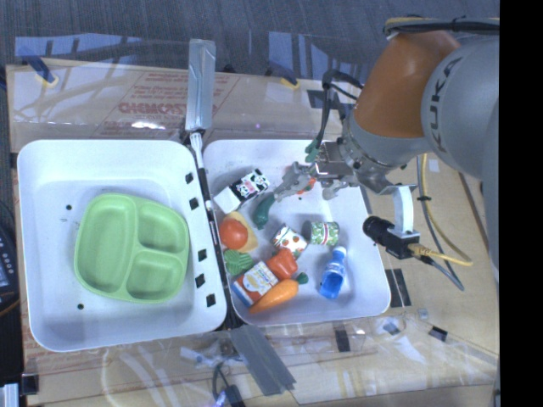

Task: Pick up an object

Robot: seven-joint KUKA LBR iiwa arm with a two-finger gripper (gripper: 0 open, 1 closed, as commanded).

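My gripper [293,181] hangs low over the upper middle of the right bin [369,270], at the end of the grey arm with the orange band. Just below and left of it lies a dark green vegetable [261,209], close to the gripper tip; whether they touch is unclear. A black-and-white box [249,184] sits to the gripper's left. Lower in the bin lie a tomato [236,232], a small patterned can [290,239], a green can [324,232], a blue bottle [333,274], a red pepper [284,264], a labelled can [253,285] and a carrot [277,295].
The left bin [42,312] holds a green divided plate [131,246]. A white block [226,200] leans by the divider between the bins. A black cable fitting [386,234] hangs off the arm over the right bin's right rim.
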